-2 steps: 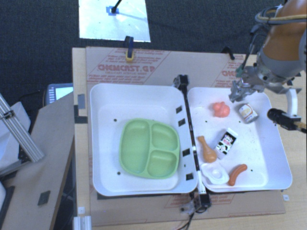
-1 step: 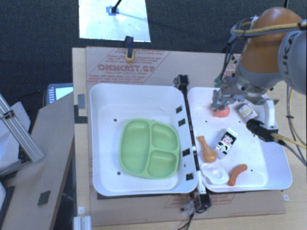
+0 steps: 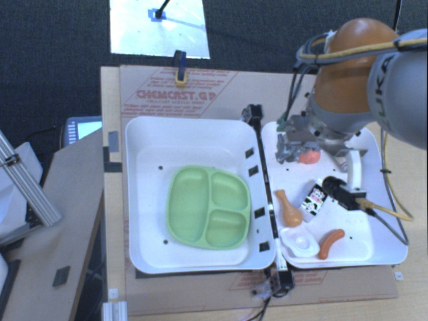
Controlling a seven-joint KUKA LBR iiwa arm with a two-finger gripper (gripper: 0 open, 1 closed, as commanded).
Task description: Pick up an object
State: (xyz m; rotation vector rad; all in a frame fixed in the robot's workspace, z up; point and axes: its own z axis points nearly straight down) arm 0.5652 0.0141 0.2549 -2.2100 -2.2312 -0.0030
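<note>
My gripper (image 3: 289,150) is low over the far left part of the right bin (image 3: 381,243), under the grey wrist and orange band. A small pinkish-red object (image 3: 310,156) lies right beside it on its right, touching or nearly so; I cannot tell if it is between the fingers. Nearer the front lie an orange drumstick-shaped toy (image 3: 289,208), a small black-and-white carton (image 3: 312,201), a fried-egg toy (image 3: 299,241) and a reddish sausage (image 3: 330,243).
The left bin (image 3: 144,179) holds a green divided plate (image 3: 208,207). A black-clipped divider (image 3: 262,179) runs between the bins. A yellow cable (image 3: 391,212) trails across the right bin's right side.
</note>
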